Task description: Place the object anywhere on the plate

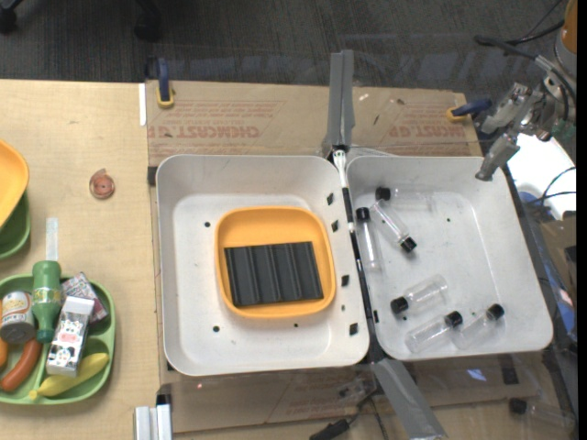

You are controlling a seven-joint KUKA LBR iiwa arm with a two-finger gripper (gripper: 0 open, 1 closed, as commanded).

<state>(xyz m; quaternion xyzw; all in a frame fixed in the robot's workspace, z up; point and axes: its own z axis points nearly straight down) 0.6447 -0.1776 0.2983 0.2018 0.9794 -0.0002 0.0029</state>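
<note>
gripper (488, 168) above right bin's (514, 246) far corner, grip state cannot tell; best to descend squarely over one clear vial (396, 228), then carry to yellow plate (273, 225)

Two white bins on the counter (83, 126)
Orange plate (273, 225) in left bin (183, 273); clear vials (396, 227) in right bin (514, 273); gripper (488, 168) at its far corner.

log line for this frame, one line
gripper: above right bin's far corner | holding: nothing seen | vials: in right bin | plate: left bin, bears dark slab
</note>
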